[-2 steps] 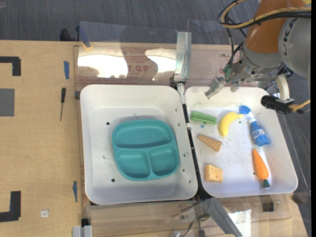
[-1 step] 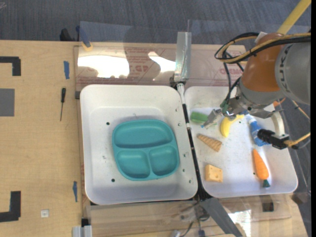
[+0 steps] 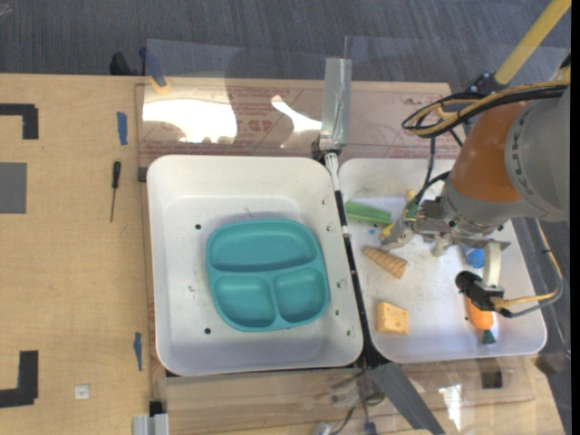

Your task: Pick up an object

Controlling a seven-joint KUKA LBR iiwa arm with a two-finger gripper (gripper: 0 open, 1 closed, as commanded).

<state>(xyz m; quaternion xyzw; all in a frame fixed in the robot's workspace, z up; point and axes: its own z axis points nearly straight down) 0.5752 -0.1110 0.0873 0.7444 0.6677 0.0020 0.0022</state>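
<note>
hovering over the right bin (image 3: 535,338), your gripper (image 3: 403,229) sits near the waffle cone (image 3: 386,262) and green stick (image 3: 367,213); i cannot tell its grip state, so centre over one item before you descend.

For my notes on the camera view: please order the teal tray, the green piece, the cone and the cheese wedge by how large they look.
1. teal tray, by far the largest.
2. green piece and cone: they look alike, so I do not rank them.
3. cheese wedge, slightly smaller.
</note>
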